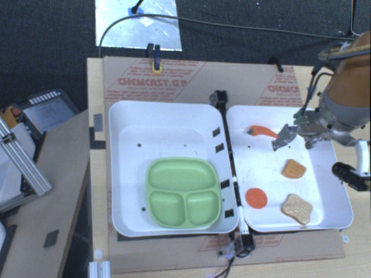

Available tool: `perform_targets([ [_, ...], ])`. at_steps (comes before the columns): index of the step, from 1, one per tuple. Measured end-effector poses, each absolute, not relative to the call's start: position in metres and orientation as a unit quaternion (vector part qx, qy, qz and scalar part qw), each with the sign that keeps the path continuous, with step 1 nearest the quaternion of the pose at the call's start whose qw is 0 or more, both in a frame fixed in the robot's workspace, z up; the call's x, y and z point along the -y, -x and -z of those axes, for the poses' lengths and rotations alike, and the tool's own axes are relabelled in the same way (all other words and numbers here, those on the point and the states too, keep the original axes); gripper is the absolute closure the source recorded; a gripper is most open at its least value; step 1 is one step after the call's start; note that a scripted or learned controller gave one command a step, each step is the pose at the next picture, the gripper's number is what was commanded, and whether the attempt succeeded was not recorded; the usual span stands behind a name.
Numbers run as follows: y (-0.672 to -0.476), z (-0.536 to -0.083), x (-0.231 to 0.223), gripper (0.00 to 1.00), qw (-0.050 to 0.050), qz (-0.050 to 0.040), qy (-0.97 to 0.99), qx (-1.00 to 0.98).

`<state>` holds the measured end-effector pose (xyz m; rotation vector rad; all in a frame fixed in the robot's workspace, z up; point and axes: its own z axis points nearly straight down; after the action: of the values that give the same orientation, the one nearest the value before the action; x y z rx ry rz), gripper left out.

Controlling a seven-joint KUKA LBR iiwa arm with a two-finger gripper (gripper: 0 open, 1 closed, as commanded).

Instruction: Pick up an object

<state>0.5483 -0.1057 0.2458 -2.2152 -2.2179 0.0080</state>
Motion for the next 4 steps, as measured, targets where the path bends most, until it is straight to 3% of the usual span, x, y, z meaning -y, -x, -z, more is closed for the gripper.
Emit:
perform_targets([
  [1, -0.550, -0.251, 0.106, 0.00, 0.000, 0.0004, 0.706, 0.708],
  [3, -0.568, -0.155, 0.109, 0.00, 0.001, -0.0008, 0.707, 0.707],
  [4, -0.564, -0.097, 0.117, 0.00, 0.002, -0.0012, 0.707, 0.707],
])
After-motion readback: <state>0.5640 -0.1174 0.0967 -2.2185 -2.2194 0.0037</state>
